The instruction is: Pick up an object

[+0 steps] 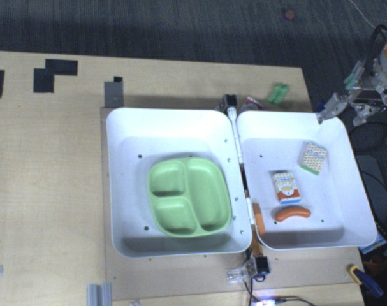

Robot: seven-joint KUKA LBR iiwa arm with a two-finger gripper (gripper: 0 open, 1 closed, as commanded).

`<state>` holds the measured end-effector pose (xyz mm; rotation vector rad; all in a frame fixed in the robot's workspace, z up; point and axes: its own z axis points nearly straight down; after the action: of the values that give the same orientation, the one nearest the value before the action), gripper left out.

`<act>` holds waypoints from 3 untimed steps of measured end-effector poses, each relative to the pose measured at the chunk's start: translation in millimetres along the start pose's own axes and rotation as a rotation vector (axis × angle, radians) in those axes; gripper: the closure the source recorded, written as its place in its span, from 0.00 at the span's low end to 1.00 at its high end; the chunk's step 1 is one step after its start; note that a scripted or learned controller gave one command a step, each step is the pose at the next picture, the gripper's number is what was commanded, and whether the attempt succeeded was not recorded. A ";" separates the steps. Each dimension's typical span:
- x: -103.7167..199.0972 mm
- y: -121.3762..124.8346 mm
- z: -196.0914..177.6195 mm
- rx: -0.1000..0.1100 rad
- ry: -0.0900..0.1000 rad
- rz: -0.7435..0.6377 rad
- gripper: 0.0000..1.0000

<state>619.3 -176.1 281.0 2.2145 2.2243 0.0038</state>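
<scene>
Gripper (328,109) hangs at the right bin's (356,171) far right corner, holding nothing; whether it is open or closed cannot be told.

Three candidates lie in that bin: a patterned packet (313,158), a small box (285,187) nearer the middle, and an orange sausage (292,213) just below the box. The packet is closest and stands apart from the others, so it looks the safest pick: come straight down, centred, clear of the wall. The left bin (116,171) holds a green tray (189,196). Both bins sit on a pale wooden tabletop (46,190); dark carpet (180,11) lies beyond.
</scene>
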 end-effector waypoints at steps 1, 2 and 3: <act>-29.4 -13.0 160.5 0.006 0.001 0.003 0.00; 32.3 -77.0 190.6 -0.013 -0.003 0.003 0.00; 66.1 -112.6 190.3 -0.018 -0.005 0.005 0.00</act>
<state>507.1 -110.5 90.3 2.2090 2.2070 0.0184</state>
